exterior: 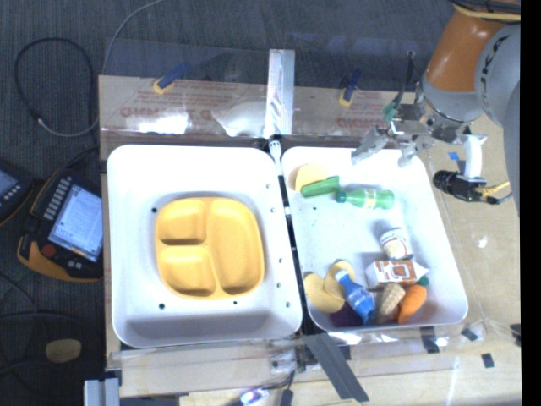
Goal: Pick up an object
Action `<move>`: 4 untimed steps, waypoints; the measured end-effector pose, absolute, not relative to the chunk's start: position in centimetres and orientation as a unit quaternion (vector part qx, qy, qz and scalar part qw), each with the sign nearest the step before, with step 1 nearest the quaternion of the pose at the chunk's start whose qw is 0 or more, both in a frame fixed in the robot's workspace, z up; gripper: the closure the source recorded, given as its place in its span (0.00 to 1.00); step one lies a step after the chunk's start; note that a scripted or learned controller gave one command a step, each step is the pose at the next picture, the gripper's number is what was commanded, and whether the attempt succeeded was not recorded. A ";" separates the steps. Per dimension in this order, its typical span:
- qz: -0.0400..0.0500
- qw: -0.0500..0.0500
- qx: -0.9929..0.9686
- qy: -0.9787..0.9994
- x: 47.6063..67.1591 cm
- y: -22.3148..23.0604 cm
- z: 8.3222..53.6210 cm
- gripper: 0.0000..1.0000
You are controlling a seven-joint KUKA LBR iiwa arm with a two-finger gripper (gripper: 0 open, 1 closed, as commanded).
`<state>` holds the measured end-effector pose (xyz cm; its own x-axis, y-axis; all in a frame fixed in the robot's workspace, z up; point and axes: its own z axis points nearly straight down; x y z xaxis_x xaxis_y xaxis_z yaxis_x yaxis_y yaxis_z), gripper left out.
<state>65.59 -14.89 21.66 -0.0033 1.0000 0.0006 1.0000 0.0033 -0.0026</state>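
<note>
Two white bins are set side by side on the bench. In the left bin (127, 227) a yellow divided tray (209, 245) is laid flat in the middle. The right bin (439, 227) is filled with small toy items: a green bottle (365, 197) and a green pepper-like piece (319, 187) are placed near the far wall beside a yellow slice (308, 176), while a small jar (394, 243), a brown-and-white carton (393, 271), a blue bottle (353, 293) and a carrot (411, 303) are crowded into the near corner. The gripper (391, 148) is held above the far edge of the right bin, with its fingers spread apart and nothing seen between them. The arm (465, 53) is extended in from the right.
</note>
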 end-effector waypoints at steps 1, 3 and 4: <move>0.002 0.000 -0.769 -0.639 66.9 -17.4 28.7 0.00; 0.002 0.001 -0.738 -0.675 58.3 -10.2 26.5 0.00; 0.002 0.001 -0.737 -0.676 58.4 -10.1 27.2 1.00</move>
<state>58.36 -10.12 27.24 0.0872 0.9962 -0.0015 0.9962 -0.0872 -0.0050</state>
